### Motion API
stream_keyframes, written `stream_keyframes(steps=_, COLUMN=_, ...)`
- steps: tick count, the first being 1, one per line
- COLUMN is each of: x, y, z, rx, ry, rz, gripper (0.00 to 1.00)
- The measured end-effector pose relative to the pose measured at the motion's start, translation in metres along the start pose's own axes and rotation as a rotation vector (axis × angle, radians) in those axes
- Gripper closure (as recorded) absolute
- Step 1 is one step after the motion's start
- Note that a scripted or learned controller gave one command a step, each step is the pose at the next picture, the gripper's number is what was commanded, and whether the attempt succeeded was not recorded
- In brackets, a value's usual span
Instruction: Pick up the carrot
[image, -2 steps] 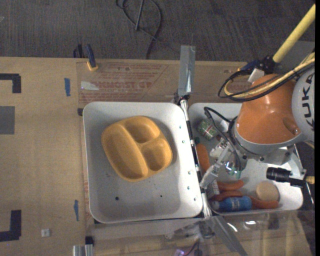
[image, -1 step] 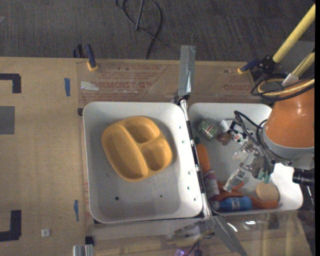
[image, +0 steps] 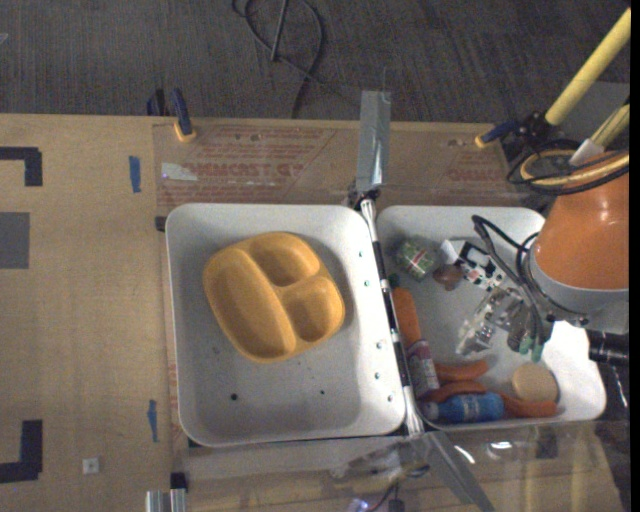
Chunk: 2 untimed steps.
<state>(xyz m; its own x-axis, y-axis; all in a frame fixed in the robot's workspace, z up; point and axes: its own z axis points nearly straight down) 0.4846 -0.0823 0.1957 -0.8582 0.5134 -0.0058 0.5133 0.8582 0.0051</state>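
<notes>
Carrot (image: 405, 313): lies in right bin (image: 590, 395), along its left wall, untouched. Claw (image: 497, 318) hangs over bin centre, near carrot but apart; open/shut state cannot tell (metal blurred), nothing seen held. Grasp and lift both left. Yellow dish (image: 273, 295) in left bin.

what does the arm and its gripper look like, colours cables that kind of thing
The arm is bulky and rounded, with a broad orange band over a light grey ring. The gripper below it is a slim assembly of metallic silver parts with small dark pieces. Thin black cables loop from the arm toward the gripper.
</notes>
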Motion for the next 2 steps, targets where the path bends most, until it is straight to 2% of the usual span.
stream_keyframes(steps=2, x=-0.003, y=0.002, z=-0.021, rx=-0.007, ry=-0.011, rz=0.003, gripper=1.00)
